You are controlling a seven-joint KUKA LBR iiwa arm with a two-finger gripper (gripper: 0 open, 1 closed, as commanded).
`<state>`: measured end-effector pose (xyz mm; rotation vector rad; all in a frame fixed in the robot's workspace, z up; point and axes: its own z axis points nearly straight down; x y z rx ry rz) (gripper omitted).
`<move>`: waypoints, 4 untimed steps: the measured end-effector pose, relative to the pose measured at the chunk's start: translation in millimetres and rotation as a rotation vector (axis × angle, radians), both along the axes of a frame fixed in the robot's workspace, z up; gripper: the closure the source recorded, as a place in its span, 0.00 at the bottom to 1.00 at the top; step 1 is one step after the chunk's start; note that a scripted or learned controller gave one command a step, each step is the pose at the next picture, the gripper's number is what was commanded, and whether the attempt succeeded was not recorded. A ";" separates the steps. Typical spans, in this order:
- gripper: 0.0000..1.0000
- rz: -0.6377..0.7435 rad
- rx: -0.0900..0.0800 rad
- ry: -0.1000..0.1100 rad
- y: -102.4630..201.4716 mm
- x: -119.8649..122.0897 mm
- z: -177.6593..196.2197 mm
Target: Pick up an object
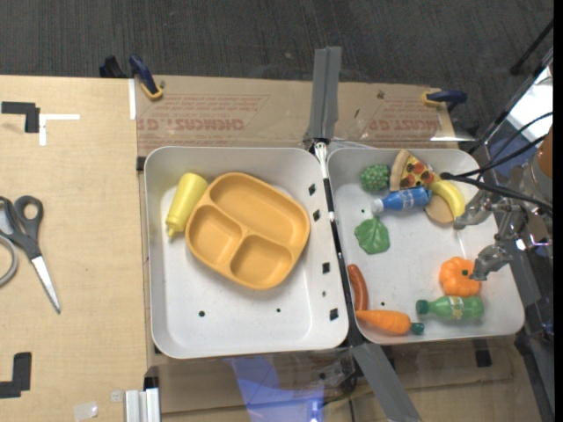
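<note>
Hovering open-fingered, gripper [483, 240] gripping nothing, just right of the orange pumpkin [458, 276], one fingertip [486, 263] nearly touching it.

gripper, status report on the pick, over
Gripper at right bin's right edge, nothing between the jaws. Orange pumpkin just beside it, not lifted. Green bottle and banana crowd close by.

The right bin's [493, 328] middle floor lies bare; the pumpkin [458, 276], green bottle [452, 307] and carrot [385, 322] crowd its near edge, and the end effector [479, 240] seems just beside the pumpkin.
</note>
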<state>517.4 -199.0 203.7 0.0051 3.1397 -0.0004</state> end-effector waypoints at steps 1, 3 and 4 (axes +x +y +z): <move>0.00 0.010 -0.006 -0.019 -21.4 -18.9 -91.7; 0.00 0.079 -0.013 -0.031 36.1 -29.1 -97.5; 0.00 0.049 -0.001 -0.012 83.5 -2.5 -108.6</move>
